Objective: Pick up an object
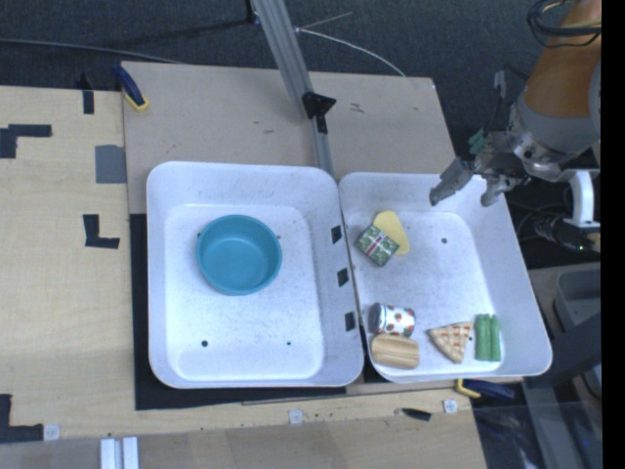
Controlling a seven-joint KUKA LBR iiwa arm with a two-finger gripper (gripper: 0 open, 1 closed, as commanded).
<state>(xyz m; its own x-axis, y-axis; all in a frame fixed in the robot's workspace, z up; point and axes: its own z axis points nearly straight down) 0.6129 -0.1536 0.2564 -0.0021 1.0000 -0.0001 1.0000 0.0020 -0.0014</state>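
We see a smooth, glossy plastic blue bowl [239, 253]. Both white bins [176, 193] look speckled matt plastic; the bench [59, 262] looks like wood.

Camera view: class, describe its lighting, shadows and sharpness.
Camera view: even, soft light; no hard glare on the shallow white right bin; faint shadow inside the round blue plastic bowl; small items slightly soft; the grey two-finger pincer is a little blurred.

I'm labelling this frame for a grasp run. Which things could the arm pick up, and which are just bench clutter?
Pickable: blue bowl; yellow piece; green patterned block; small can; bread roll; pizza slice; green stick.

Clutter: metal pole; yellow-blue clamp; tape marks.
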